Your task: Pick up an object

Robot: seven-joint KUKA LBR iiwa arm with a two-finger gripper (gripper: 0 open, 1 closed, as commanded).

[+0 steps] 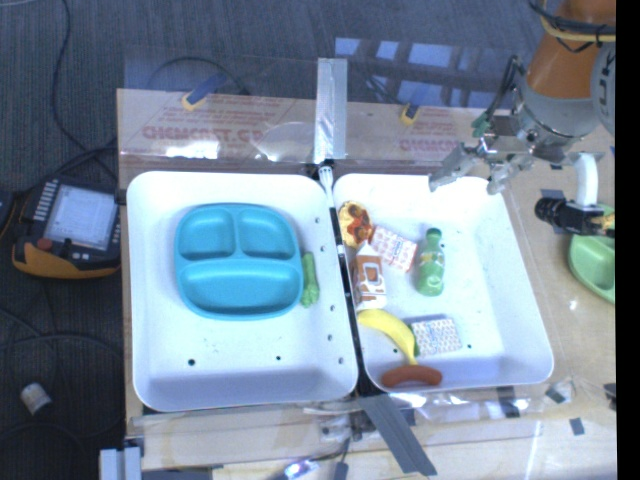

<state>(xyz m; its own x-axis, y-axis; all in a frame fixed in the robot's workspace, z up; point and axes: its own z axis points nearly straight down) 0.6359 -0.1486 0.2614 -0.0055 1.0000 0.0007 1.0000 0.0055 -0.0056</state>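
While nothing sits between the fingers, the pick counts as not yet begun; the lines below set out where things stand.

End effector: the end effector (468,171) hangs above the far right corner of the right bin (500,268), its two fingers spread apart, one reaching toward the bin's far rim and the other beside it; they have hold of nothing.

Arm: it comes in from the right, the orange band high in the corner.

Candidates in the right bin: a green bottle (430,262) lies near the middle; a yellow banana (392,332) and a red sausage-like piece (411,376) lie toward the near edge; a patterned packet (436,335) sits just beside the banana; a small white-and-red packet (392,249), an orange box (368,280) and a round food item (352,221) crowd along the left wall.

Left bin: the left bin (160,358) carries a blue divided plate (240,260) and a small green piece (309,280) just beside it.

Done so far: judging by the pose, only an approach over the right bin.

Left to do: choose a thing, descend, close on it, lift. The green bottle looks the nearest and stands apart from its neighbours, so it seems the easiest target, though which thing the program aims at cannot be told.

Worktop: cardboard lies behind both bins.
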